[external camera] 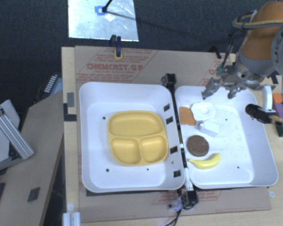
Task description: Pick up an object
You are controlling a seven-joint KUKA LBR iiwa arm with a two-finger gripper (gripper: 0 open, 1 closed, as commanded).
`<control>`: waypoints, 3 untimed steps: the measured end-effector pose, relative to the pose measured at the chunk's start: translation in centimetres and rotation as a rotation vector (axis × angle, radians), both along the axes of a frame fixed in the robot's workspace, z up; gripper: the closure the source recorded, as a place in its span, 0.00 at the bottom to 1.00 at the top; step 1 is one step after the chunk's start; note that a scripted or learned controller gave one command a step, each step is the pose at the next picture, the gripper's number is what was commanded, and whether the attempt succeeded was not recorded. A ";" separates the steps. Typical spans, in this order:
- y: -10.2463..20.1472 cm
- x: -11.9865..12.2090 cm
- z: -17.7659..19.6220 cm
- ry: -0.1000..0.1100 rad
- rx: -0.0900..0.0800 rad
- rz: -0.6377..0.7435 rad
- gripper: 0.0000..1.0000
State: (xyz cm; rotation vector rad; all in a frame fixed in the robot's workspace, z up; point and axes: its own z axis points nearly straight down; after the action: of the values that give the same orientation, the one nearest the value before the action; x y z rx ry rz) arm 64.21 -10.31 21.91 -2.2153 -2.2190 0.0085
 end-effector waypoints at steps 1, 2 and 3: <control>0.0 0.2 0.5 -0.010 -0.001 0.002 0.00; -0.1 -0.7 -4.1 -0.006 -0.001 0.000 0.00; -0.8 -0.2 -8.7 -0.006 -0.001 -0.001 0.00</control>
State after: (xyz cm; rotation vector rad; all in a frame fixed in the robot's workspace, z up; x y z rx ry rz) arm 64.00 -11.12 13.17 -2.2194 -2.2213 0.0031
